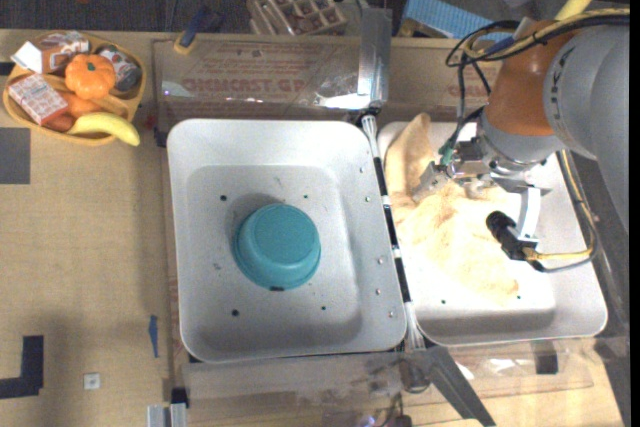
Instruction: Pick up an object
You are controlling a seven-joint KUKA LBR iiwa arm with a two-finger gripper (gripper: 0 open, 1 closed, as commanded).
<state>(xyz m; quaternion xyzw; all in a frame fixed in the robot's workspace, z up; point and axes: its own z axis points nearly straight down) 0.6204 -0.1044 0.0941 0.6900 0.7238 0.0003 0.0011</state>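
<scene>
teal bowl (278, 245) in left bin (195, 155) (upside down) — gripper (436, 177) over right bin (580, 305)

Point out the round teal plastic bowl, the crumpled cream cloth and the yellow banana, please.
Round teal plastic bowl (278, 246): camera view, on its upturned base.
Crumpled cream cloth (452, 240): camera view, on its middle folds.
Yellow banana (106, 126): camera view, on the middle of its curve.

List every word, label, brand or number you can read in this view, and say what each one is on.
None can be read.
Clear sheet behind the left bin: reddish printed lettering, too blurred to read.
Small boxes in the fruit bowl: printed packaging, too small to read.
Teal bowl, cloth in the right bin, and the hand: no markings visible.
</scene>
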